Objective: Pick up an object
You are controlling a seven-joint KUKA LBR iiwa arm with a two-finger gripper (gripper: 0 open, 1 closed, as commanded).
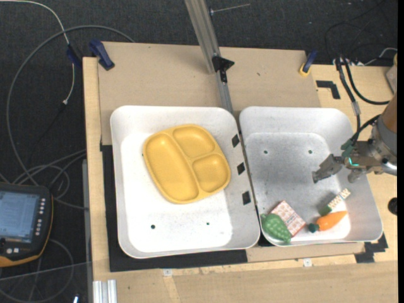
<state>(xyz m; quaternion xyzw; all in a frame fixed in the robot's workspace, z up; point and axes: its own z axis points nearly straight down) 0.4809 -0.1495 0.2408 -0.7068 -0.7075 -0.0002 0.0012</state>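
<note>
- over the right bin (pixel 297 122), the gripper (pixel 339 168) hangs above bare floor, its two fingers spread wide with nothing between them; it seems placed there as a start point, up-slope from the bin's cluster of things.
- the carrot (pixel 330 220) looks the likeliest target: it lies at the bin's near edge, nearer the camera than the gripper and a little left of it.
- its long axis runs roughly along the bin's near rim, orange tip toward the bin's right wall, green stub toward the middle, tilted slightly up at the tip end.
- a small stick (pixel 339 199) lies just beyond the carrot, between it and the gripper, slanting toward the bin's far right.
- left of the carrot along the same near edge sit a patterned box (pixel 287 214) and a green toy (pixel 276 227), touching each other; all likely slid there because the bin floor slopes to that edge.
- beside the right bin, the left bin (pixel 126 169) holds a yellow tray (pixel 186 163), well apart from the arm.
</note>
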